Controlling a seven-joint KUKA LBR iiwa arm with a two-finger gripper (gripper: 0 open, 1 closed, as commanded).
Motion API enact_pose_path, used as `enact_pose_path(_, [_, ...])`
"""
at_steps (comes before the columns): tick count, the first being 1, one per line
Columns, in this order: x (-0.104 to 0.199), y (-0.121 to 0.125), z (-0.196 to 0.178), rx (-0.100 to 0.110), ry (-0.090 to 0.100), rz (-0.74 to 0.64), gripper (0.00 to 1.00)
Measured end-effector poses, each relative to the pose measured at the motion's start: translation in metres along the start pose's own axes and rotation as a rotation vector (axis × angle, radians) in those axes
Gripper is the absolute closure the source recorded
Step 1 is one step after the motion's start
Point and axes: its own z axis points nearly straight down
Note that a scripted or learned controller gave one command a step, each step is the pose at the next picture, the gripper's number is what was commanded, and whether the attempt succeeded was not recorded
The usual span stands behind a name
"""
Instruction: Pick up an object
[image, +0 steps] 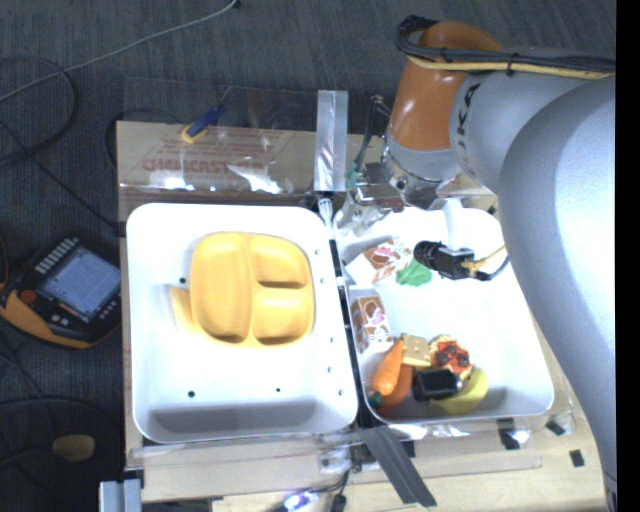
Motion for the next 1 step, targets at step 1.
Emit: enact_pose_path(1, [-0.0006,0.0003,-0.0058,0.006,-0.004,-0.001,1.0])
